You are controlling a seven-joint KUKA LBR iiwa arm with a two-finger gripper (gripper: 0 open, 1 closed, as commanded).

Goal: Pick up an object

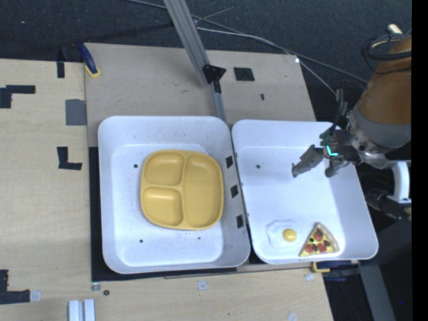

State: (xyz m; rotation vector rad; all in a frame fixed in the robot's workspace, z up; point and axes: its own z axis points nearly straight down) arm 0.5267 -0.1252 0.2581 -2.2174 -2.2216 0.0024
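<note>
The gripper (318, 165) has its two fingers spread apart with nothing between them, hanging over the bare upper part of the right bin (281, 136). Looks like the approach step to me, since the toy fried egg (283, 234) and pizza slice (319, 240) sit well apart from it at the bin's near edge. It'd need to swing down that way; the yellow divided plate (181, 189) is over in the left bin (120, 179).
</note>
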